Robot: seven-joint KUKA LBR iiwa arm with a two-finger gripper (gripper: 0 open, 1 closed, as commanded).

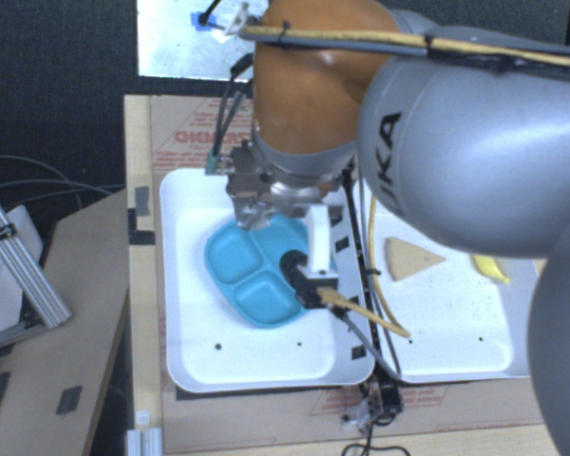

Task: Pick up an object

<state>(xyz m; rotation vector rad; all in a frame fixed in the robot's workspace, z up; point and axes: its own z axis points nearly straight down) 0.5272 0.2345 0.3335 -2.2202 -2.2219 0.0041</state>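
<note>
We see the hand (255, 213) at the blue divided tray (250, 275) in the frame-left bin (184, 348); can't tell if it's open.

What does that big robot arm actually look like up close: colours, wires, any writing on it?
The arm is a fat, rounded grey shell with dark letters, of which KA can be read. Above the wrist sits a bulging orange band. A yellowish cable crosses it; thin dark cables run down to the metal gripper.
</note>
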